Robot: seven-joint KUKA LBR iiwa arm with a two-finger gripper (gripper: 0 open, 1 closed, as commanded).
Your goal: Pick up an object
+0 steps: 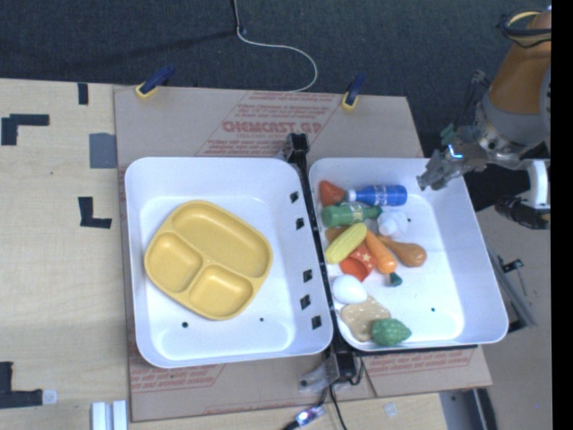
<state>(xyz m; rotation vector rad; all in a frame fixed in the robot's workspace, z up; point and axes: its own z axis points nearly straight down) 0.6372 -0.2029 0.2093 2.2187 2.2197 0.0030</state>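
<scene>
The right bin (452, 276) holds a pile of toy food along its left side: a blue bottle (378, 194), a green bottle (349, 213), a yellow corn cob (346, 241), an orange carrot (380, 253), a drumstick (410, 253), a white egg (349, 288), a beige slice (363, 314) and a green piece (390, 331). My gripper (434, 175) hangs over the bin's upper right rim, right of the blue bottle and apart from it. Nothing shows between its fingers.
The left bin (161, 330) holds a yellow divided plate (208, 258). A black clip joins the bins at the top (296, 144). Cardboard lies under both bins, with a white cable (277, 47) behind. The right half of the right bin is bare white floor.
</scene>
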